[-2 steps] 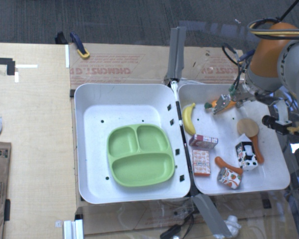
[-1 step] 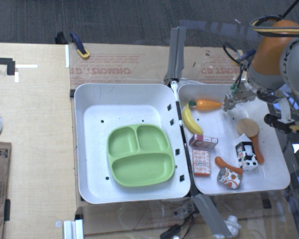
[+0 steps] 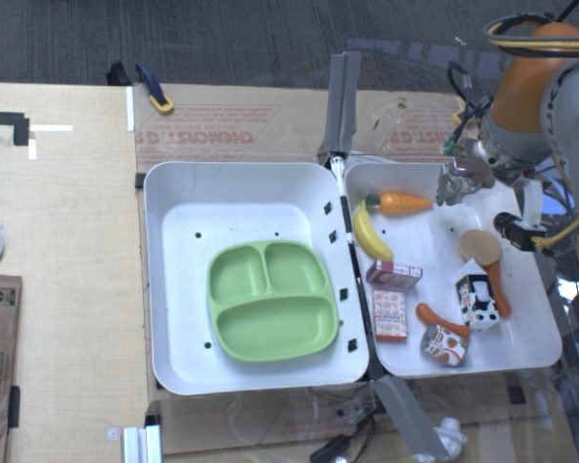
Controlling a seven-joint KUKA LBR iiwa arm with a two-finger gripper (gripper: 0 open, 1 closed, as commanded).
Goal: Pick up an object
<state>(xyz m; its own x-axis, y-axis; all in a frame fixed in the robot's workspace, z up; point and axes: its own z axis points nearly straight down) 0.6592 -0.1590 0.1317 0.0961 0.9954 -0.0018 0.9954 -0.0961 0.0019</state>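
The right bin (image 3: 415,359) holds several small objects. An orange carrot (image 3: 403,202) lies at its far side, with a yellow banana (image 3: 371,234) just below it. A pink box (image 3: 394,275) and a red-and-white carton (image 3: 390,314) sit near the bin's left wall. A wooden spoon (image 3: 482,249), a black-and-white carton (image 3: 476,299) and a tipped can (image 3: 445,344) lie toward the right and front. My gripper (image 3: 451,187) hangs over the bin's far right part, just right of the carrot's tip and above the spoon's bowl. Nothing shows held in it.
The left bin (image 3: 174,258) holds a green divided plate (image 3: 273,299). A grey divider post (image 3: 342,104) rises between the bins at the back. Cardboard lies behind the bins, and a yellow-and-blue clamp (image 3: 152,89) sits at the back left. The arm's orange band (image 3: 531,85) stands over the right bin's far corner.
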